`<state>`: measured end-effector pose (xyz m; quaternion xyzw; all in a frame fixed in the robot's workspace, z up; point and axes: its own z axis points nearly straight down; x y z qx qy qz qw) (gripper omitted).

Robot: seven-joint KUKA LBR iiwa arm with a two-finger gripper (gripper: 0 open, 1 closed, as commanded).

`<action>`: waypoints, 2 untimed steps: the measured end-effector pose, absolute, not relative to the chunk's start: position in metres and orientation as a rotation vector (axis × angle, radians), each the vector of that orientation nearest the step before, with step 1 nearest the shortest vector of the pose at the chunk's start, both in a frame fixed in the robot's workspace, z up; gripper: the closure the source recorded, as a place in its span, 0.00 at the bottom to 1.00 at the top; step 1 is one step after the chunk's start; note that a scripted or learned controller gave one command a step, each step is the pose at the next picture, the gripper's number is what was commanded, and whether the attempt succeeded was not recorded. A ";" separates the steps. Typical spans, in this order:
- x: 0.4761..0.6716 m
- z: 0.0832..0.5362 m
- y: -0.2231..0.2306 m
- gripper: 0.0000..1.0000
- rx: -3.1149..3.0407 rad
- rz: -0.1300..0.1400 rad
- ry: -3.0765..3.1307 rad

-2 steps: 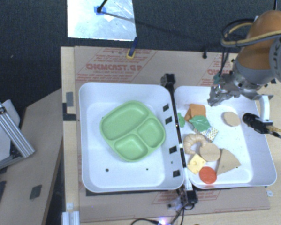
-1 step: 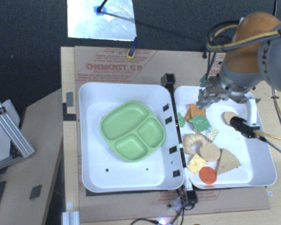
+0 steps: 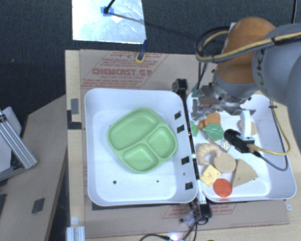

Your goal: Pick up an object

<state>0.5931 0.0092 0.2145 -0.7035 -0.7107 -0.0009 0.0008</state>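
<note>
My gripper [image 3: 206, 104] hangs low over the far left corner of the right bin [image 3: 283, 177], under the grey wrist and orange band. Just below it lie an orange piece [image 3: 211, 119] and a green piece [image 3: 214, 132]. Further toward the front are a pale croissant-shaped piece [image 3: 206, 152], a tan round disc [image 3: 224, 162], a yellow cube [image 3: 209, 175], a red disc [image 3: 222, 187] and a tan wedge [image 3: 244, 172]. A white item [image 3: 248, 125] lies to the right. The wrist hides whatever sits directly under it.
The left bin [image 3: 97, 134] holds a green divided plate [image 3: 141, 140]. A black part on a yellow cable [image 3: 236, 140] hangs over the right bin's middle. The divider [image 3: 187, 134] between the bins carries black clips. A shiny sheet [image 3: 108, 14] lies beyond the bench.
</note>
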 end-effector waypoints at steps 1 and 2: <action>0.595 0.216 0.035 1.00 -2.213 -0.003 -2.231; 0.591 0.235 0.034 1.00 -2.215 -0.004 -2.229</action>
